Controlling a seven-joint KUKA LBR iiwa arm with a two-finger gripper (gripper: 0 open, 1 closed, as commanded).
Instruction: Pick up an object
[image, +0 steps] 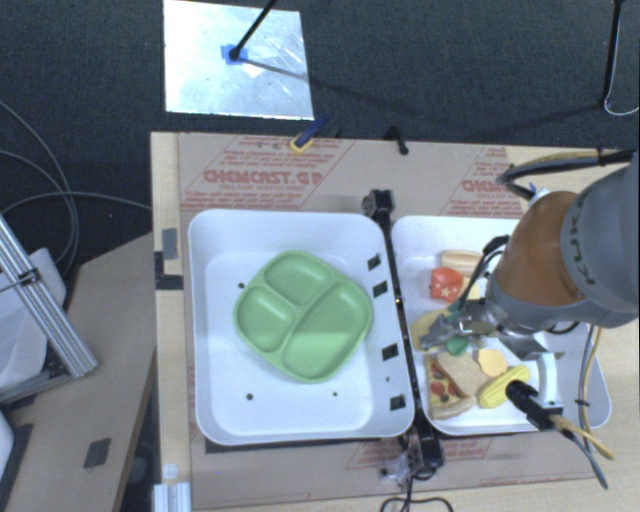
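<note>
My pincer (447, 335) hung low in the right white bin (415, 240), just beside a small green plastic toy (457, 347); finger state: cannot tell. Judged the toy light, rigid, slick; best pinched across its narrow middle.

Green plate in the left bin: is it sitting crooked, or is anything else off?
The green plate lies flat but rotated, its edges askew to the left bin walls. Nothing looks spilled or broken; the toy food stays inside the right bin.

smooth matt green plastic plate (303, 315), glossy white plastic bins (215, 240), printed brown cardboard (262, 175) beneath.
</note>
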